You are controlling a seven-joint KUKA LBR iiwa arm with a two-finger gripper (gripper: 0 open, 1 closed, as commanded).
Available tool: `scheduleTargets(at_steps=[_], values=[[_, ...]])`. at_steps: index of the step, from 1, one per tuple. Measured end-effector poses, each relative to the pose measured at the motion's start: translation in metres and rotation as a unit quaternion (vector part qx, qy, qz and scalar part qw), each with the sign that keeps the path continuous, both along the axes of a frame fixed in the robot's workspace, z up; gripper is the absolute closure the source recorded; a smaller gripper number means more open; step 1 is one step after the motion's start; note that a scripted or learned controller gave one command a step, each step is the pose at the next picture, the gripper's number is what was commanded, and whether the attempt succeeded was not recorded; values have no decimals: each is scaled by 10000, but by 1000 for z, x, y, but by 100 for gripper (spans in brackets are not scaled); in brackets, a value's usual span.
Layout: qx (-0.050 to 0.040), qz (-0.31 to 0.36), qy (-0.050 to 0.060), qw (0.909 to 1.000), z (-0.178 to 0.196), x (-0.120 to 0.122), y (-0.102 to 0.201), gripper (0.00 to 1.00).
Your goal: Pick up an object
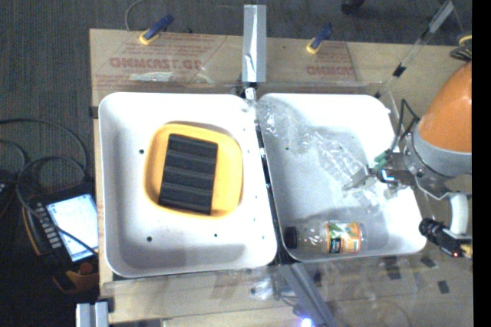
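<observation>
A clear plastic bottle (328, 236) with an orange label lies on its side along the front wall of the right bin (307, 107). Crumpled clear plastic film (331, 153) is spread across the middle of that bin. In the left bin (123, 118) sits a yellow dish (230, 164) with a black ribbed block (189, 173) on it. My gripper (376, 178) reaches in over the right bin's right side, just right of the film and above the bottle. I see nothing clearly held in it.
The arm's orange band (456, 114) and grey wrist (437, 160) overhang the right bin's right rim. A metal post (254, 41) stands behind the seam between the bins. Two blue-and-yellow clamps (156, 28) (319, 37) hold the board at the back.
</observation>
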State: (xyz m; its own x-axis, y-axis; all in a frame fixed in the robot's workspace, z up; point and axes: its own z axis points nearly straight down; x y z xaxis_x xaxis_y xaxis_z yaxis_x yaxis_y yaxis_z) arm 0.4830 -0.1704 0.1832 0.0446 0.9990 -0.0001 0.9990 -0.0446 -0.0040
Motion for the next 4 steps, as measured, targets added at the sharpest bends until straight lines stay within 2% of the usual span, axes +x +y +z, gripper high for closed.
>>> scheduleTargets(at_steps=[1, 2, 3, 4], values=[[-39, 112, -74, 9999, -84, 85, -12, 0], [-58, -17, -213, 9998, -88, 18, -13, 0], [-16, 197, -21, 9998, -27, 120, -43, 0], [0, 669, -73, 9977, -78, 98, -46, 0]])
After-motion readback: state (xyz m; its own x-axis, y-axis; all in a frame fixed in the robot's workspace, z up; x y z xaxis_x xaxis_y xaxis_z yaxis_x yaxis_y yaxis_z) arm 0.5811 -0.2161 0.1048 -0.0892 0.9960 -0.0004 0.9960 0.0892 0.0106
